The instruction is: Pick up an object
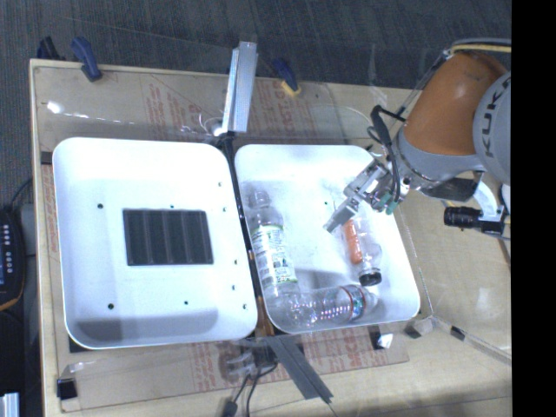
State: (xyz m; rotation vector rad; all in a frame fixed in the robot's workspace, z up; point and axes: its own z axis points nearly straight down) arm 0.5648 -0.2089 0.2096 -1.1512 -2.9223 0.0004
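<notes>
hand [340, 216] tips blurred; arm [452, 102] cropped

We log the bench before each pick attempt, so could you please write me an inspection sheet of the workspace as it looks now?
Surface: wooden bench bearing two white bins side by side; the left bin has a dark ribbed panel in its floor.
Job's things: in the right bin, a clear bottle with a white label, a clear bottle lying along the near wall, and a small bottle with orange contents.
Clutter: nothing seen.
Grippers: gripper over the right bin, close to the small bottle; holding nothing visible.
Cables: black cables at the wrist.
Surroundings: blue clamps on the far edge, a metal bar between the bins, dark floor.
</notes>
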